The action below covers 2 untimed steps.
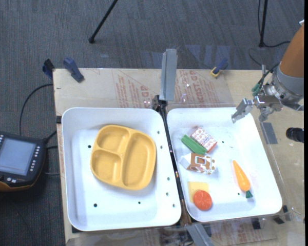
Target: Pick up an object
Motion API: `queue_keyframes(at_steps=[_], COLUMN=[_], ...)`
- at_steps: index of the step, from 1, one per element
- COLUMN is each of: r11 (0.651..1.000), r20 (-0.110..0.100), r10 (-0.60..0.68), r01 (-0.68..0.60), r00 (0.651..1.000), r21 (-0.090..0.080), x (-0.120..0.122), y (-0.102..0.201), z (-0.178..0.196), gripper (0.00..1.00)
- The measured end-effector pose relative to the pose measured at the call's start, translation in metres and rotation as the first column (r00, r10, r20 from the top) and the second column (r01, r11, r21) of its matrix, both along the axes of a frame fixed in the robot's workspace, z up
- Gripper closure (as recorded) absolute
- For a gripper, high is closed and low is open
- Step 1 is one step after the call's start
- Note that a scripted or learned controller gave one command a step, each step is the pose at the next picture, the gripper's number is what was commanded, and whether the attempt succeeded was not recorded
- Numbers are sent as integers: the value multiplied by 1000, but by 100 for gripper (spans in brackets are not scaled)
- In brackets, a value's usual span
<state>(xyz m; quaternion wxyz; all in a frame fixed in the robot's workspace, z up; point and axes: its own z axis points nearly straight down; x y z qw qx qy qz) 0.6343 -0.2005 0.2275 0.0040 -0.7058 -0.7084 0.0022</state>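
Carrot [241, 176] well below raised gripper [251, 111]

Bench [118, 88], 2 white bins side by side: left bin [77, 188], right bin [262, 188]

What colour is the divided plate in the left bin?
Yellow, plain all over; the divided plate shows clearly in the camera view, lying in the left bin.

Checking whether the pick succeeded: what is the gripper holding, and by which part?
Nothing. The gripper hangs open above the right bin's far corner, with no object between its fingers.
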Motion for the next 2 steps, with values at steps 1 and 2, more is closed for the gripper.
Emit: queue_keyframes(at_steps=[1, 2], r11=[990, 982], r20=[9, 20], r10=[138, 191], r01=[-138, -191], r00=[990, 981], r21=[-3, -7], x=[11, -20], y=[45, 63], z=[-133, -134], gripper=[0, 0])
